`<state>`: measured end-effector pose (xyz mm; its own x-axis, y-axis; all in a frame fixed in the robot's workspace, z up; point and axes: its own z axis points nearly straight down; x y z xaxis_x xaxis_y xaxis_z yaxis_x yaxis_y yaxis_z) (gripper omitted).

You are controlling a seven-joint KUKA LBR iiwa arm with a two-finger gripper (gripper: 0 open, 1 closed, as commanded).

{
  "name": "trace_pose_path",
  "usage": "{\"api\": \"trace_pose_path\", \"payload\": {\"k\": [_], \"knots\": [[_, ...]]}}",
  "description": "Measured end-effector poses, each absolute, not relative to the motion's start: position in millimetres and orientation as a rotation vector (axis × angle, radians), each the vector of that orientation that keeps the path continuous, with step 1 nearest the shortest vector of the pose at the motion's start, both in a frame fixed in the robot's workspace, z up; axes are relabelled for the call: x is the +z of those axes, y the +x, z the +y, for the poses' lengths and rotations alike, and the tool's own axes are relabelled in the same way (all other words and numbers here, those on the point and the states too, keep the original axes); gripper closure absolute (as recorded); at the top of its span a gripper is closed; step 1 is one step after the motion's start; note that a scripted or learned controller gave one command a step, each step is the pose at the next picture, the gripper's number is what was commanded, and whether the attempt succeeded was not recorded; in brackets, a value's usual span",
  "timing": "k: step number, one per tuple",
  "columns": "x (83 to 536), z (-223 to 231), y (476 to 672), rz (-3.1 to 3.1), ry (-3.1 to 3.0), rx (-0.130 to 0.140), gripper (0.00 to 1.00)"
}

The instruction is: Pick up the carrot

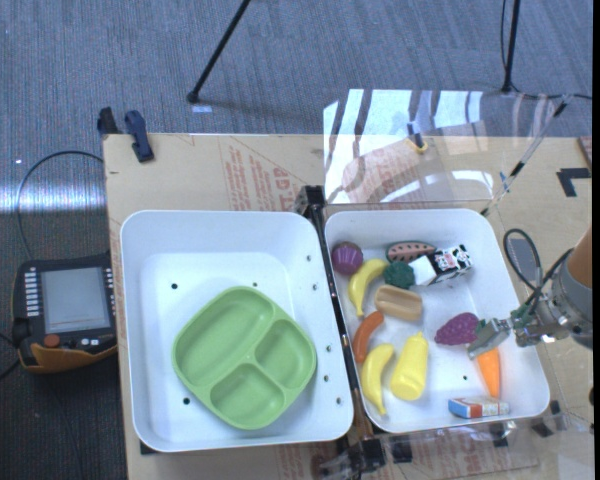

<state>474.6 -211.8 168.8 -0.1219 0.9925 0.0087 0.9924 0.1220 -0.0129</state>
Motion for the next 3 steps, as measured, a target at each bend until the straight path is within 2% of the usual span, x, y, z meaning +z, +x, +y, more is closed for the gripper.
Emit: {"api": "trace_pose_path", "payload": {"k": [1, 2, 3], "knots": [[83.2, -205.6, 475.2, -2.183, -2.246, 0.002, 0.0], [87.8, -206.5, 473.7, -2.166, -2.25, 0.006, 1.0], [183.0, -152.6, 479.0, -2.078, -2.351, -0.001, 1.0]]}}
